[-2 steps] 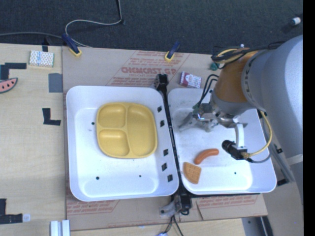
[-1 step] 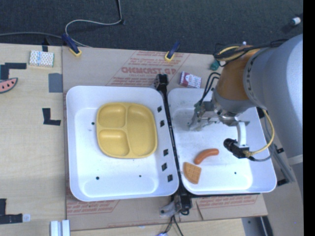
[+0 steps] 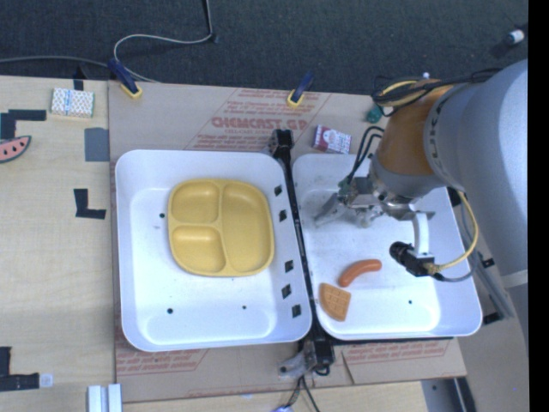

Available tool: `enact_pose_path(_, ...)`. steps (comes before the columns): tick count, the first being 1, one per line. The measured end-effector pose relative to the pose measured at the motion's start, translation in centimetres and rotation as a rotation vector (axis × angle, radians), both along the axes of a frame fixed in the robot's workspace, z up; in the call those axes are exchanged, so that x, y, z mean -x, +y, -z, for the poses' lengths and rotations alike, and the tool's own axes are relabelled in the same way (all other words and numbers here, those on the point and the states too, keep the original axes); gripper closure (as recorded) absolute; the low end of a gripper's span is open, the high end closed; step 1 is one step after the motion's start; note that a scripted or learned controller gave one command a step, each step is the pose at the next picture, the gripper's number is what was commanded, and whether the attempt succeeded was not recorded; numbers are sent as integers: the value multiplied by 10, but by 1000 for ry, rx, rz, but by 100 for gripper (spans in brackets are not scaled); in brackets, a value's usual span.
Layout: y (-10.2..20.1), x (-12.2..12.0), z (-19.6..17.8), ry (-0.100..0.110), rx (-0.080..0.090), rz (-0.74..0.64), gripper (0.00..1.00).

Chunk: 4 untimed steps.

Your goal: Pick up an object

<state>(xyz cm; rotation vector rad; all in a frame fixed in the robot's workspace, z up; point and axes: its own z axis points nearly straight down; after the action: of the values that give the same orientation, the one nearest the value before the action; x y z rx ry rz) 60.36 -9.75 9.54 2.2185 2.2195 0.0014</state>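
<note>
An orange-red toy sausage (image 3: 358, 271) lies in the right bin (image 3: 446, 316), toward its front. Just left of it and nearer the front wall sits a tan waffle piece (image 3: 335, 301). My gripper (image 3: 345, 215) hangs over the middle of the right bin, behind the sausage and apart from it. Its fingers are spread open and nothing is between them. A yellow divided plate (image 3: 220, 227) rests in the left bin (image 3: 141, 316).
A small red-and-white packet (image 3: 330, 139) lies on the cardboard behind the right bin. Yellow clamps (image 3: 299, 93) hold the cardboard's back edge. The arm's grey body and its cables cover the right bin's right side. A black divider (image 3: 290, 221) runs between the bins.
</note>
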Motion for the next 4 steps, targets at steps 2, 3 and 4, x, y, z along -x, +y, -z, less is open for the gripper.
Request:
enact_pose_path(2,0,0,-9,1,-1,-1,0)
enact_pose_path(3,1,0,-18,2,-2,-2,100)
enact_pose_path(4,1,0,-18,2,-2,-2,0)
